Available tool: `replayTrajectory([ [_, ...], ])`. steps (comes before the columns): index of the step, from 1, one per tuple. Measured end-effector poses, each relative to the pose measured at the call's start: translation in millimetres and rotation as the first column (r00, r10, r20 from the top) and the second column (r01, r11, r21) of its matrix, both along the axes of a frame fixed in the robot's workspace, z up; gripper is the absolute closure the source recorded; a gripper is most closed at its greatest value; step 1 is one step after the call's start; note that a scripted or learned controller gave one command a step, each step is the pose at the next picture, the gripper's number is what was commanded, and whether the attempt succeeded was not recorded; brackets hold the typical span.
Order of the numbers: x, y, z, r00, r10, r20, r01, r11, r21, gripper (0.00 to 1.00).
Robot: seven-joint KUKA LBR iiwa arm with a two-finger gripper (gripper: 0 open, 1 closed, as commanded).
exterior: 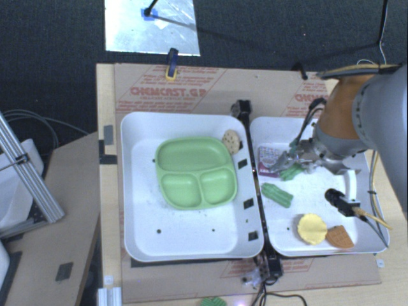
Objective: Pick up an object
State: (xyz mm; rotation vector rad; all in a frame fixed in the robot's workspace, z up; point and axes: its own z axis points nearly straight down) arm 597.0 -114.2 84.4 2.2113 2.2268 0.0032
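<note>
Arm [376, 107]: cut off by the right edge. Gripper [294, 164]: fingers too blurred to be told apart. Green item [213, 301]: cropped at the bottom edge, unidentified.

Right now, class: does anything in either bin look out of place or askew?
The cookie in the left bin sits wedged against the green tray's corner rather than in one of its compartments. Nothing looks spilled or broken.

Red print "CHEMCAST GP" on the brown paper-covered sheet [191, 85] lying on the surface under the bins, readable at upper left. Same red lettering repeats at upper right, partly cut off by the arm, approx. "CHEMC…". No other legible text.
</note>
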Motion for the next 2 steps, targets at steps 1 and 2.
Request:
replayTrajectory([
  [1,2,-2,15,1.0,0.001,0.007,-0.001,1.0,-0.001,1.0],
  [2,-13,60,106,1.0,0.004,0.006,-0.004,1.0,0.003,1.0],
])
